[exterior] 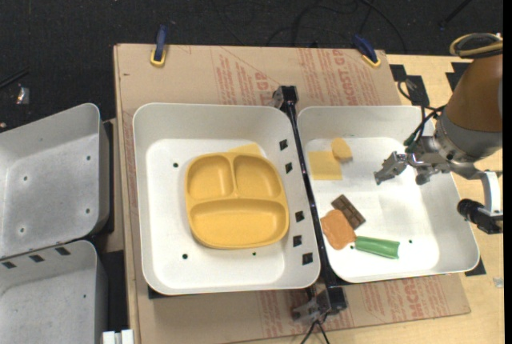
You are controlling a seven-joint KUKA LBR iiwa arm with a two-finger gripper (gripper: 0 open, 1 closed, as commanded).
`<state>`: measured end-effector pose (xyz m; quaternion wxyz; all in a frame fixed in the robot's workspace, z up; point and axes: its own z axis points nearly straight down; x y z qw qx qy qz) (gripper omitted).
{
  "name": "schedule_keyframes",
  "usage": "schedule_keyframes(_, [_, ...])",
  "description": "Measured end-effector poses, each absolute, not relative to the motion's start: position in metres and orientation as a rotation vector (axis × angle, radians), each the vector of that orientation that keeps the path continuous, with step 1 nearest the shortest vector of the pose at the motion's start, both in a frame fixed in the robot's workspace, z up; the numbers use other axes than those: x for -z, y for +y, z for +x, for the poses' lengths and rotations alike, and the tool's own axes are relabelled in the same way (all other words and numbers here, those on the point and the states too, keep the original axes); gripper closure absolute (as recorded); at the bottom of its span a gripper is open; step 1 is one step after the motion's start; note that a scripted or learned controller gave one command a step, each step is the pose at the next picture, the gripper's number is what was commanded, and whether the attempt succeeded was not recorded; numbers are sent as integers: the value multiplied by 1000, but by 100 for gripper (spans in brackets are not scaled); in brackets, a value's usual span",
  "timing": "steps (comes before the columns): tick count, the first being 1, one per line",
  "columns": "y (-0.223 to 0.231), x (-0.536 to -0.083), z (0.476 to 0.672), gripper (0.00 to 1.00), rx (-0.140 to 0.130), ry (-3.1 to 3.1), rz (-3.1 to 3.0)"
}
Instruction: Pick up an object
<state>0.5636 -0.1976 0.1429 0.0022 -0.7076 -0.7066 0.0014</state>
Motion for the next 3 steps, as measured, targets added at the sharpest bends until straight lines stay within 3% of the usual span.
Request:
schedule_keyframes(1, [-197,-89,563,0,-3,-2218,-2220])
schedule_keyframes(2, [-197,-103,564,100,1,-2221,-2224])
schedule_keyframes(3, [-199,-145,566,100,3,-2225,-2223])
